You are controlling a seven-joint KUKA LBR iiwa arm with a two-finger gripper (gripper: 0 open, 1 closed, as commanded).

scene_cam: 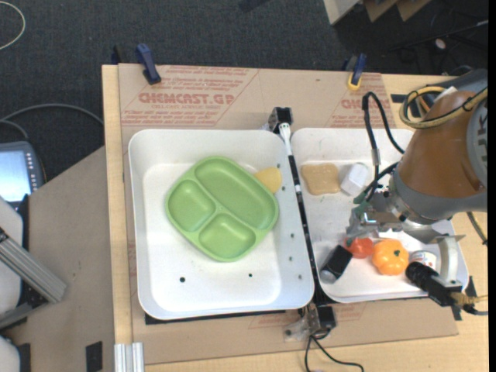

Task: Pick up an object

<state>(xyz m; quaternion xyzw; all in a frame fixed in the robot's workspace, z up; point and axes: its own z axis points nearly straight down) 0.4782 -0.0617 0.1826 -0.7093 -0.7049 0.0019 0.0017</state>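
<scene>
**Arm low over the right bin**

We see the surface (pixel 232 84) carrying two white bins. The left bin (pixel 155 285) holds a green divided plate (pixel 221 206) at its middle. In the right bin (pixel 325 142), the gripper (pixel 363 222) hangs above an orange ball (pixel 389 257), a small red piece (pixel 360 246) and a black block (pixel 336 263) near the front edge. We cannot tell whether the fingers are spread or pressed together.

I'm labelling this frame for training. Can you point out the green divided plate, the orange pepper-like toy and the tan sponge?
green divided plate (pixel 222 206): camera view, centre ridge.
orange pepper-like toy (pixel 389 259): camera view, body.
tan sponge (pixel 320 179): camera view, top face.
</scene>
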